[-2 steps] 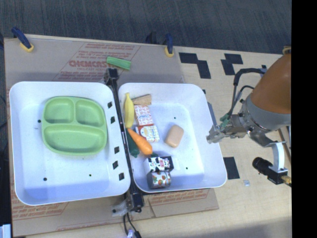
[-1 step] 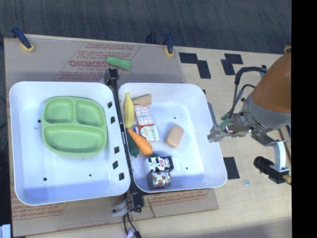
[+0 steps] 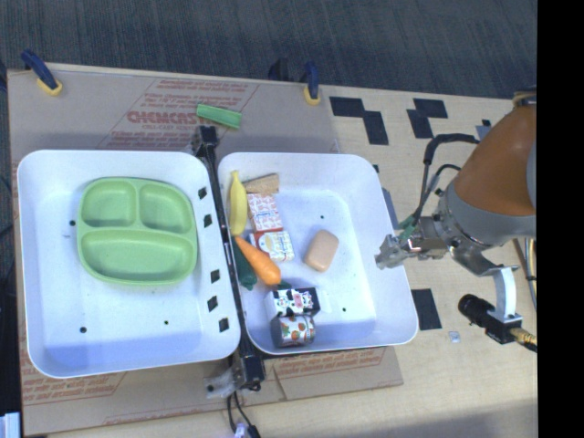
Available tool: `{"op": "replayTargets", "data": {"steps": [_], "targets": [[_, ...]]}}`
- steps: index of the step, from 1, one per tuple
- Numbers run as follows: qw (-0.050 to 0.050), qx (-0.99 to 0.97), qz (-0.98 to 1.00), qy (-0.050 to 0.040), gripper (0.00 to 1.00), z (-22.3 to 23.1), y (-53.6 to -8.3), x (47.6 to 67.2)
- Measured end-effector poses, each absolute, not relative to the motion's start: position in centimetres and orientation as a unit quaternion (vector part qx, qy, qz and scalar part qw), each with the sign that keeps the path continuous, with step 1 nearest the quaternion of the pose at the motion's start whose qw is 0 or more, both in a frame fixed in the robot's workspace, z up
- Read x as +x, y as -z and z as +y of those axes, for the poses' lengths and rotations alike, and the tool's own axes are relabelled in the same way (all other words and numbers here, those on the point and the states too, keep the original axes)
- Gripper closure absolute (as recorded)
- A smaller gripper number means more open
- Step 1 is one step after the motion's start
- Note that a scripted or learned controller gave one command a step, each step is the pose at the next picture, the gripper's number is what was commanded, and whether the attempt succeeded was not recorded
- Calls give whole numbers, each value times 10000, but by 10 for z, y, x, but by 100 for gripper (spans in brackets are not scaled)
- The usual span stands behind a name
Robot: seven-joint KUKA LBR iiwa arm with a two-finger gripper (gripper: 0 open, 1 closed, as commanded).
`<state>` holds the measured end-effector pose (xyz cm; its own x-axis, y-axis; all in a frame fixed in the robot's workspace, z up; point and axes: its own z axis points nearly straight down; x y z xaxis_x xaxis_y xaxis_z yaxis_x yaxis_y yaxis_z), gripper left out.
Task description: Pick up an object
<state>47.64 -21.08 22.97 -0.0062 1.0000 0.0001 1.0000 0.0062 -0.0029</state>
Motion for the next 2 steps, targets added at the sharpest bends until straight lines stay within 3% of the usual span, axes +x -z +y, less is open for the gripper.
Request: {"op": "replayTargets", "data": {"steps": [1, 2], "targets": [[-11, -7052, -7090, 3, 100, -212, -253, 477], [11, -7048, -7094, -11, 100, -211, -228, 476]]}}
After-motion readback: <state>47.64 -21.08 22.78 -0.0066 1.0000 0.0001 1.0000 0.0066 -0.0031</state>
